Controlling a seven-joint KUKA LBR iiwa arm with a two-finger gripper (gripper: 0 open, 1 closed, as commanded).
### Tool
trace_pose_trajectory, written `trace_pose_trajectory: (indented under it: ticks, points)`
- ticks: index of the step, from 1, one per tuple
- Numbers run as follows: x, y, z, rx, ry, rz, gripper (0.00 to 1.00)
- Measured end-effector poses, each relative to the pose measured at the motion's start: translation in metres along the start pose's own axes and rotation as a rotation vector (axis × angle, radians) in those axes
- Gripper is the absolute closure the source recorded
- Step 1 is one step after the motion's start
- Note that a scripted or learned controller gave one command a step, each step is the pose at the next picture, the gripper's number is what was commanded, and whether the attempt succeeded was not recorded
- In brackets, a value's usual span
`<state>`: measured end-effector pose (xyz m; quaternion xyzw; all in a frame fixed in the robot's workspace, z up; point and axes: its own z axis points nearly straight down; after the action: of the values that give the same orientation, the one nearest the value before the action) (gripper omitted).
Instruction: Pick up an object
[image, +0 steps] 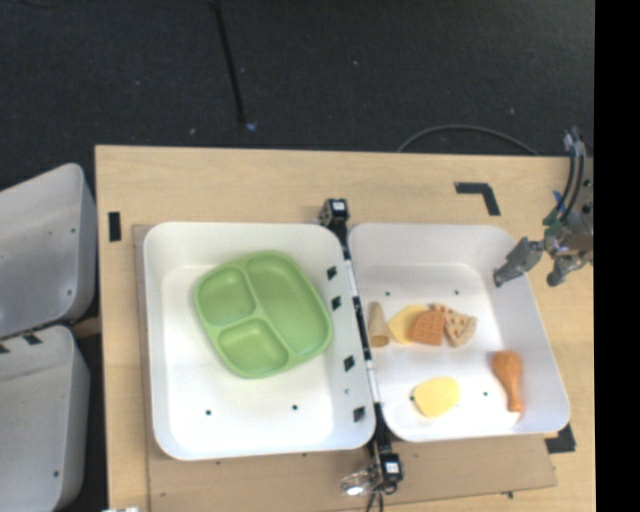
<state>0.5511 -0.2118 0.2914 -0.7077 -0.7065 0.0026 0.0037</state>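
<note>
The gripper (535, 262) hung over the right bin's (480, 240) far right rim, fingers spread and holding nothing, apparently poised for a descent, while the orange drumstick (509, 378) lay nearest below, well apart.

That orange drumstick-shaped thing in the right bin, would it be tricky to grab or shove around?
The drumstick looks like a smooth moulded toy, so it is probably stiff and light. Its glossy-looking skin might slip a little between the jaws. It lies flat, thick at the top and tapering downward, so a push would likely swing it round rather than roll it straight. It sits close to the right bin's wall, which may crowd a grasp.
</note>
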Motion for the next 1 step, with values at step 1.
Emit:
trace_pose_trajectory:
  ticks: [1]
  points:
    - [0.0004,0.0018,-0.0057,-0.010,-0.002,-0.002,0.00]
